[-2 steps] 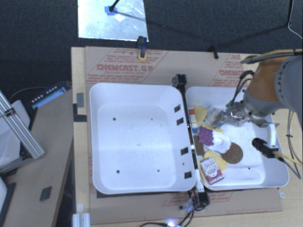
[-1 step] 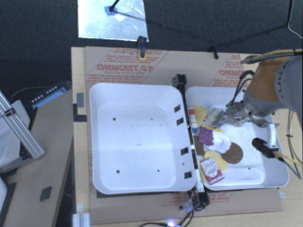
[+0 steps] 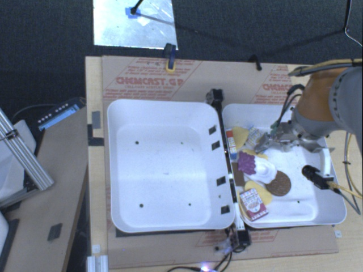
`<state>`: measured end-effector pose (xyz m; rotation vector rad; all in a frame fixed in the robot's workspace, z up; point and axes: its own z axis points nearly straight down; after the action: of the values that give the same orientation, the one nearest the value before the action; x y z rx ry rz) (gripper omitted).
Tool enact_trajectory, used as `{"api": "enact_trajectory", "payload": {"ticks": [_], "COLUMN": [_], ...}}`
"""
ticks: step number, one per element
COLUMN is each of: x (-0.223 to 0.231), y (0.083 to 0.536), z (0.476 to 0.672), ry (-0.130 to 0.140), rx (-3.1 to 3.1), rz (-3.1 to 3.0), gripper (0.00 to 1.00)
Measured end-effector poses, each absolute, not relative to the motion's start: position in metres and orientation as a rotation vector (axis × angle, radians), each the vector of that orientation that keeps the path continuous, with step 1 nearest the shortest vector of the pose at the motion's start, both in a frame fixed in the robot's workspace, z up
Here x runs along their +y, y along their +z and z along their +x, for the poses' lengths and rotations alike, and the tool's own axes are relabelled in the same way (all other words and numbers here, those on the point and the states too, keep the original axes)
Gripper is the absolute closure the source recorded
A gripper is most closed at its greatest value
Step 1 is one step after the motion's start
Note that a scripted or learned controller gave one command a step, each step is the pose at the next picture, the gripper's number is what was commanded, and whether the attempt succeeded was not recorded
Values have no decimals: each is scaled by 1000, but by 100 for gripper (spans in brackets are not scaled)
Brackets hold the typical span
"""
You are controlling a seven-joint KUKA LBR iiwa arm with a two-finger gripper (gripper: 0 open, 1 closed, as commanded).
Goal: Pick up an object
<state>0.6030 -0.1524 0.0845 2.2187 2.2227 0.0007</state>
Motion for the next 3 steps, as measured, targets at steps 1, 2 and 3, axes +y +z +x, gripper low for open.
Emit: {"api": "enact_trajectory", "payload": {"ticks": [1,2,3], "x": [-152,-152,-152], "y": [85,85,85], "z": [603,603,603], "ry": [1,1,1], "rx": [2223,2223,2223], "rz": [2219,2219,2219], "gripper": [0,0,0]}}
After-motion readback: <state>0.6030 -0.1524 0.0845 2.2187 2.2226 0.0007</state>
